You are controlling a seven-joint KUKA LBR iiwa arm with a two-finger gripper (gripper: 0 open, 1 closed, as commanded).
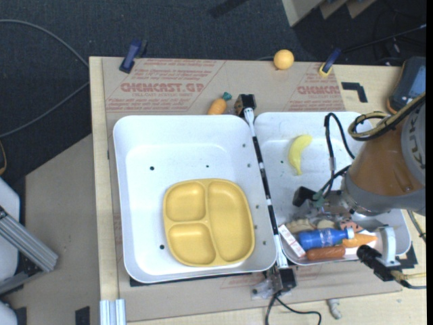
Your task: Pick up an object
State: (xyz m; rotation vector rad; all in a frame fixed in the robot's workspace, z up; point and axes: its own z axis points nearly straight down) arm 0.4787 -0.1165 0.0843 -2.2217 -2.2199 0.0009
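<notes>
— What lies in the right bin for picking?

— A yellow banana sits toward the far side of that bin, curved, lying flat on the white floor, well apart from the rest.

— And nearer?

— A small heap at the bin's near edge. A blue bottle lies on its side, its length running left to right, with a white label end at its left. Just beside it on the near side lies a reddish-brown sausage-shaped item, also lengthwise left to right, touching the bottle. An orange piece shows at the bottle's right end; what it is I cannot tell.
</notes>
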